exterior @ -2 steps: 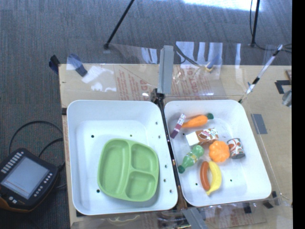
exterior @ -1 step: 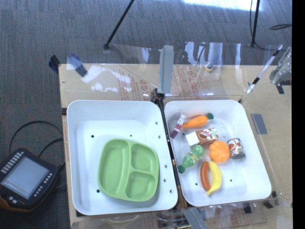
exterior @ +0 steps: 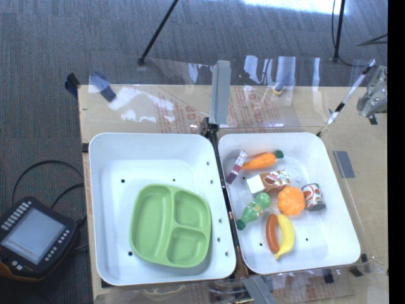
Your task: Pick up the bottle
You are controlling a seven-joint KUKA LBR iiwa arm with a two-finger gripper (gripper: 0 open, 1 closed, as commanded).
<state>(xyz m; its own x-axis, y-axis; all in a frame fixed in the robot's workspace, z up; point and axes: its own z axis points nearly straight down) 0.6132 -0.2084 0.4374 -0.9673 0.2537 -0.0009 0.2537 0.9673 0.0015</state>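
two shallow white bins are seen side by side on the bench, the left bin [exterior: 101, 170] bearing a green divided plate [exterior: 171, 225] and the right bin [exterior: 329, 233] bearing a huddle of toy groceries. the bottle [exterior: 253, 210], green and lying on its side, is found low in the left part of the right bin, its dark cap pointed down-left toward the bin's inner wall and its body angled up toward the middle of the pile. it is flanked by an orange round fruit [exterior: 291, 201] just to its right and by a small carton [exterior: 269, 182] just above it, while a banana [exterior: 285, 235] and a red sausage-like piece [exterior: 272, 232] lie just below and to the right. a carrot [exterior: 259, 161], a slim purple-and-white tube [exterior: 236, 166] and a small can [exterior: 312, 196] are set farther off. since the bottle lies flat and crowded, a grasp across its narrow body, from the freer side toward the bin's wall, is judged the likeliest to succeed; neighbours could be nudged otherwise. the gripper [exterior: 372, 99] is seen at the upper right, well apart from the bins and high off the work, so the approach is judged not yet begun. whether it is open or closed cannot be told from this view; nothing is seen in it.
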